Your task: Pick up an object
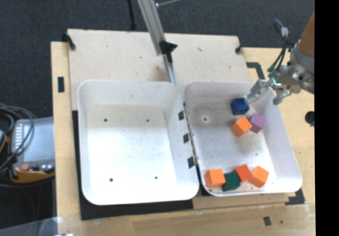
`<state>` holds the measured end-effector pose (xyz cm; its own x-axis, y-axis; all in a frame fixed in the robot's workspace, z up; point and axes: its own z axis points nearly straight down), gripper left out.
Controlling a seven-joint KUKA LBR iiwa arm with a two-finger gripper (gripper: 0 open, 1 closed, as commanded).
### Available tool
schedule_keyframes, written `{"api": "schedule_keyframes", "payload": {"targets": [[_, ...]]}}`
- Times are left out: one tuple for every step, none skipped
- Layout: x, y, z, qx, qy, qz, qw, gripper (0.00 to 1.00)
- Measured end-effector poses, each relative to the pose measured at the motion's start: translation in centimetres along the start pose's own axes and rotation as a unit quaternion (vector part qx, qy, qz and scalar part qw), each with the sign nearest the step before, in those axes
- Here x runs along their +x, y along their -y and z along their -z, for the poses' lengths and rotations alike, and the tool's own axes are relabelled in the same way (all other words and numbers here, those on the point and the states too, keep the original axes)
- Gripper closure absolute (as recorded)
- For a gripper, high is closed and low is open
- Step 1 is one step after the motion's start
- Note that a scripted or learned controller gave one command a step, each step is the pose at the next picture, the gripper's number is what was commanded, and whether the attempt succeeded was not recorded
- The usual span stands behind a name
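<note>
1. We see the gripper (263,93) above the right bin's (275,124) far right part, reaching in from the right edge of the view; one grey finger (256,92) slants down towards the blue block, another (277,97) hangs lower right of it.
2. We see a gap between those two fingers, so the hand stands spread apart, and nothing sits between them.
3. The blue block (239,106) lies on the bin floor just beside the tip of the nearer finger; we cannot tell whether they touch.
4. Just nearer to us, an orange block (241,126) lies beside a purple block (257,123); the two look to be touching, both close to the bin's right wall.
5. Along the bin's near edge we find a row: an orange cube (214,177) near the near left corner, a dark green block (231,181) touching it, then a small red-orange block (243,172) and another orange block (259,175) towards the near right corner.
6. The left bin (85,124) sits side by side with the right one, their inner walls meeting at the middle.
7. Both bins rest on the wooden bench (122,55), and a slanted aluminium rail (148,7) rises from the bench's far edge.
</note>
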<state>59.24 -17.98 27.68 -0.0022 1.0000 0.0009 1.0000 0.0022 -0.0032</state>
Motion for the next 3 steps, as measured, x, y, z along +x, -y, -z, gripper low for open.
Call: {"api": "schedule_keyframes", "payload": {"targets": [[0.0, -0.1, 0.2, -0.002, 0.001, 0.001, 1.0, 0.0], [-0.2, -0.8, -4.3, 0.0, 0.001, -0.001, 1.0, 0.0], [0.4, -1.0, -10.3, 0.001, 0.001, -0.001, 1.0, 0.0]]}}
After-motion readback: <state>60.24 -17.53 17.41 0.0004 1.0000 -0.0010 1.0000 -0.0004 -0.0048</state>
